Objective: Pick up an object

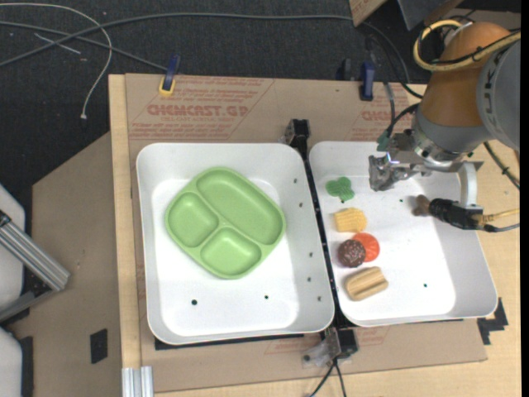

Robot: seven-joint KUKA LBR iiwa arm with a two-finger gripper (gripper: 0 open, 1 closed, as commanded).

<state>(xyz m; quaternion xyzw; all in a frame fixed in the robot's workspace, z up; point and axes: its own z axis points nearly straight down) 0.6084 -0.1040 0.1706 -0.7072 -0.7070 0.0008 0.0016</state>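
On the desk, the left shallow white bin (157, 296) holds a pale green plastic plate with three compartments (225, 221), lying near its middle. The right shallow white bin (446, 292) carries a row of small toy foods along its left side: a dark green leafy piece (340, 188) at the top, below it a yellow corn-like piece (350, 219), then a dark brown round piece (352, 253) touching an orange-red round piece (367, 244), and lowest a tan bread-shaped roll (365, 283). The metal pincer (382, 172) hovers just right of the green leafy piece, gripping nothing; whether it is apart or together, I cannot tell.
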